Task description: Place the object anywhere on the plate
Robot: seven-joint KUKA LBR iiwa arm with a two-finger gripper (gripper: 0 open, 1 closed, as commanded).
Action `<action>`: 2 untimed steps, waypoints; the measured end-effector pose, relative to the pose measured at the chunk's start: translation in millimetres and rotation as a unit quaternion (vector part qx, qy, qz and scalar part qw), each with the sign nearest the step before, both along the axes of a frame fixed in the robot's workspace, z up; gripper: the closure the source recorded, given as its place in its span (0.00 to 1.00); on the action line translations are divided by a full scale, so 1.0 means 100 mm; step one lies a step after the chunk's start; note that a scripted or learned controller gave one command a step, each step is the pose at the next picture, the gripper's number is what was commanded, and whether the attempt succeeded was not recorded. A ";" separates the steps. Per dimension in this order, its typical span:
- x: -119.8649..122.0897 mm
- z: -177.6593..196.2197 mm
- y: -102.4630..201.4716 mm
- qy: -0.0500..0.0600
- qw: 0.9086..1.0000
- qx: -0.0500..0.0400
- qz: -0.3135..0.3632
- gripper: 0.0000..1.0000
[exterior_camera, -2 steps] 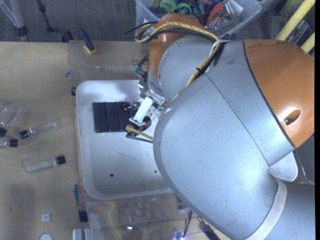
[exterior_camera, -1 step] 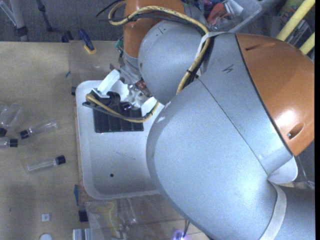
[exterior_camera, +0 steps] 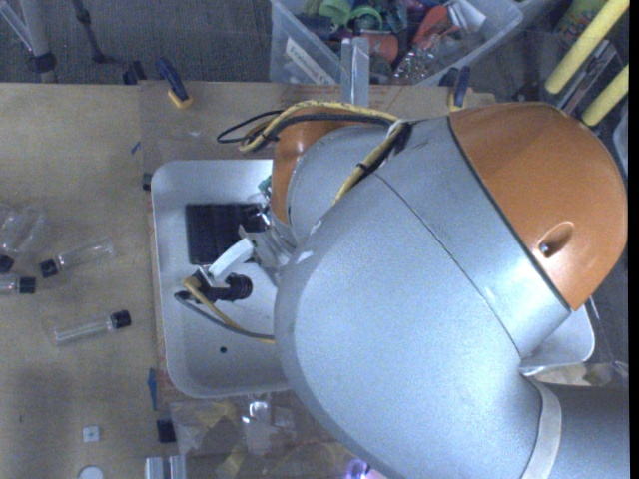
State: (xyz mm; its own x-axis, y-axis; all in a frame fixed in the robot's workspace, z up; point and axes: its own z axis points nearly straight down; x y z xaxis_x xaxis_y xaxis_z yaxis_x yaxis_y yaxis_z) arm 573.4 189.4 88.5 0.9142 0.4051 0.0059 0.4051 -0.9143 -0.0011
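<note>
The arm's grey body and orange band [exterior_camera: 539, 188] cover most of the bench and hide the right bin. The left white bin [exterior_camera: 170, 267] shows at its left part. A flat black rectangular thing [exterior_camera: 213, 230] lies on the bin floor near the far left corner. The wrist end with my gripper [exterior_camera: 266, 230] hangs low over this bin, right beside the black rectangle's right edge. The arm's bulk hides whatever sits under the gripper.
Several clear vials with black caps [exterior_camera: 90, 324] lie on the wooden bench left of the bin. A clear tub of colourful items [exterior_camera: 389, 18] stands at the back. Blue clamps [exterior_camera: 176, 83] sit along the bench edges.
</note>
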 end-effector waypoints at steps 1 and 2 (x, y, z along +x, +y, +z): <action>0.04 0.50 0.36 0.003 0.998 -0.002 0.061 1.00; 0.56 0.47 0.34 0.001 0.999 -0.001 -0.050 1.00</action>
